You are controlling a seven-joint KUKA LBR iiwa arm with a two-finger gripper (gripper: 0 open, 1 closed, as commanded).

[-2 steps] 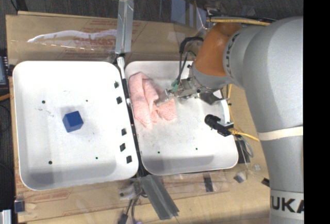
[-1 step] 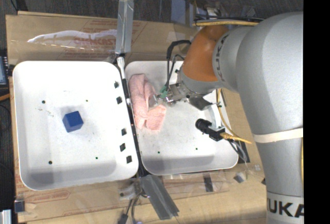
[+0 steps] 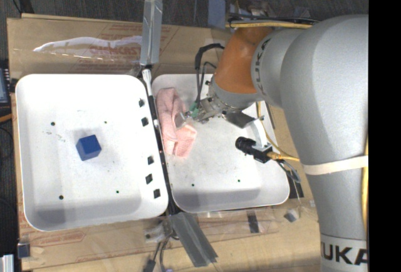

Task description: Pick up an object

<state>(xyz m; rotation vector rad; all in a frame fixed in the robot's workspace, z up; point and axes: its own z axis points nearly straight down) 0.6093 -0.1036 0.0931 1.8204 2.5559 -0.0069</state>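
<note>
I see the gripper (image 3: 188, 116) down in the right bin (image 3: 216, 192), touching the pink cloth (image 3: 173, 123) by its left wall. Fingers: cannot tell spread or pinching. Blue cube (image 3: 89, 146) sits in left bin (image 3: 37, 214). Nothing lifted yet, I judge.

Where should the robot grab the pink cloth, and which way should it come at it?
Probably the bunched lower end of the pink cloth, where folds stand up enough to pinch. The cloth lies along the left wall of the right bin, so coming straight down from above, slightly toward the bin's middle, looks safest. The gripper is already over it.
</note>
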